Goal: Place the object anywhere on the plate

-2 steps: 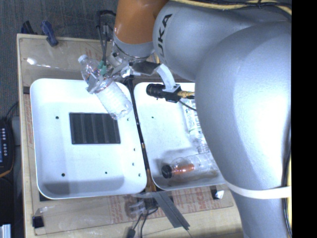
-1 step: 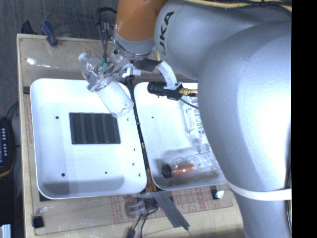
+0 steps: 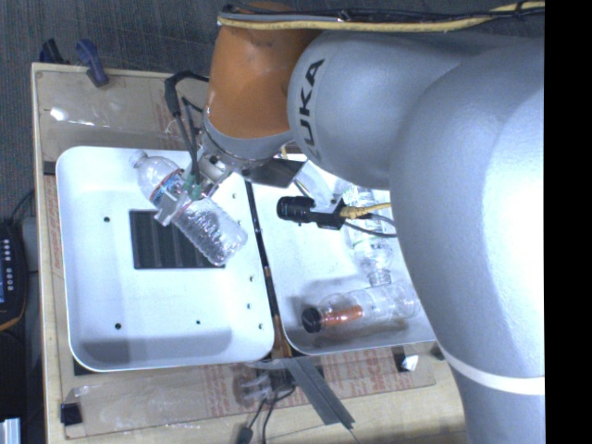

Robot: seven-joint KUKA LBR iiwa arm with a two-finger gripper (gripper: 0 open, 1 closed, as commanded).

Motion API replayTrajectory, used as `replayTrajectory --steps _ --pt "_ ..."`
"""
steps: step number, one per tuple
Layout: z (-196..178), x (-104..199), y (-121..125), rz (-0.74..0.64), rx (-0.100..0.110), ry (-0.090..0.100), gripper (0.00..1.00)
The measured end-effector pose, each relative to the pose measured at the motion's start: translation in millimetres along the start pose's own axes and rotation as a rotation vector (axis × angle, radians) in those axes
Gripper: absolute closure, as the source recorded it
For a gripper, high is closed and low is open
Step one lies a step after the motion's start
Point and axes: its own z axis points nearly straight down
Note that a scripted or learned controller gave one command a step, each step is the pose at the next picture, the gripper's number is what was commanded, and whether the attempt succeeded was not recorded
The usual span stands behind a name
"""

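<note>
The arm [image 3: 425, 155] is a bulky thing, its rounded casings a smooth matte grey with "KUKA" in black letters on one joint. Above the wrist sits a broad orange band [image 3: 250, 81], glossy and drum-shaped. A yellowish cable [image 3: 407, 21] and thin black ones run along its upper side.

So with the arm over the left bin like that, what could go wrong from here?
1. The clear plastic water bottle lies tilted across the dark rectangular plate; being round, it may roll off.
2. The end effector sits against the bottle's label end, so any move could drag it.
3. The bottle's lower end nears the bin divider and could catch there.
</note>
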Motion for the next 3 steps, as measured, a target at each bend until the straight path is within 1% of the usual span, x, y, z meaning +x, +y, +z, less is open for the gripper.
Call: replayTrajectory --steps 1,2,3 --pt "-31 -29 -1 -0.258 -0.004 -0.004 1.0" --pt "29 26 -16 -0.327 -0.001 -0.001 1.0" --pt "77 24 35 -0.333 -0.002 -0.002 1.0"
